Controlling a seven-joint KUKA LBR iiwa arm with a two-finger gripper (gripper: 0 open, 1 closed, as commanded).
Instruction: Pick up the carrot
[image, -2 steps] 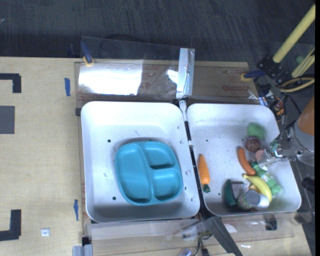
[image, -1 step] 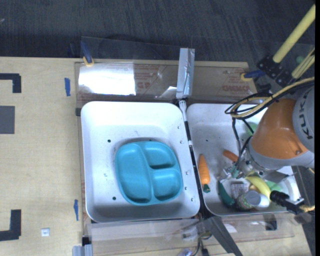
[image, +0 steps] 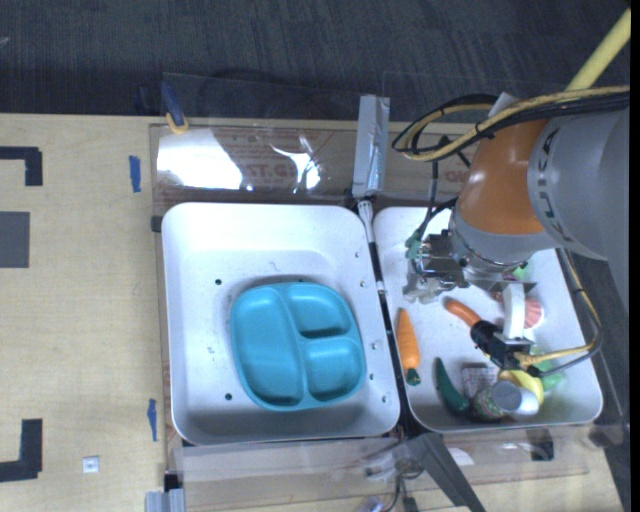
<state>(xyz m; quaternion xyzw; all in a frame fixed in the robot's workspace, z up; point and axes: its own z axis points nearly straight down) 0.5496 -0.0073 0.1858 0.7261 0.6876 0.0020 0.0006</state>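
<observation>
1. the gripper (image: 432, 268) hangs low over the upper left part of the right bin (image: 580, 400), under the grey arm (image: 585, 180) with its orange band (image: 505, 185).
2. the metal parts of the gripper are small and mixed with cables here, so i cannot tell if the jaws are apart or together. nothing is seen between them.
3. the carrot (image: 407, 343) lies below the jaws and a little to their left, near but apart from them. it lies along the left wall of the right bin, orange body up and green end down.
4. a second small orange piece (image: 462, 311) lies below the jaws and slightly to the right, just beside the gripper body.
5. further below and right of the jaws is a heap of other toys: a dark green vegetable (image: 447, 388), a yellow piece (image: 527, 385), a white and pink item (image: 523, 312).
6. well to the left of the jaws, in the left bin (image: 190, 300), a blue divided plate (image: 297, 343) lies flat.
</observation>
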